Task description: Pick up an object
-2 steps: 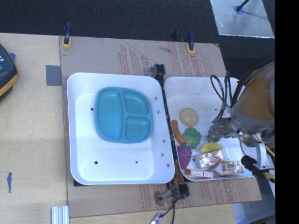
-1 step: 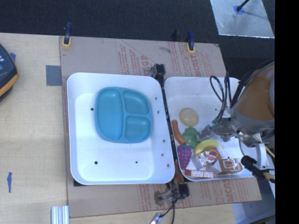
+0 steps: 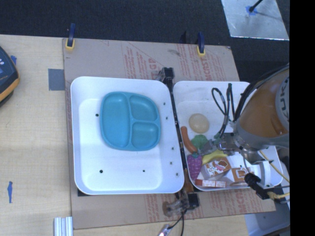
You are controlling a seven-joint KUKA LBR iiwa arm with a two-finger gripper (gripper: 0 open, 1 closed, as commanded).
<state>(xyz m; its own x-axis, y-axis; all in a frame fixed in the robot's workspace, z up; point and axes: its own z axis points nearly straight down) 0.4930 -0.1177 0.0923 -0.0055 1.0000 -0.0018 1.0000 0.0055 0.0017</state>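
On the bench, the right bin [image 3: 183, 90] holds toys; fingers' state unclear

Grey arm [image 3: 268, 113], orange band, black cables.

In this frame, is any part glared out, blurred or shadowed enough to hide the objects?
Camera view: lighting even, no harsh glare; the sectioned blue plastic plate reads sharp; the grey-and-orange arm looms soft and blurred, covering part of the right white bin, whose small toys look cluttered and low in detail.

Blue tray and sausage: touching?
Apart. The camera view shows the blue tray in the left bin, the sausage in the right bin.
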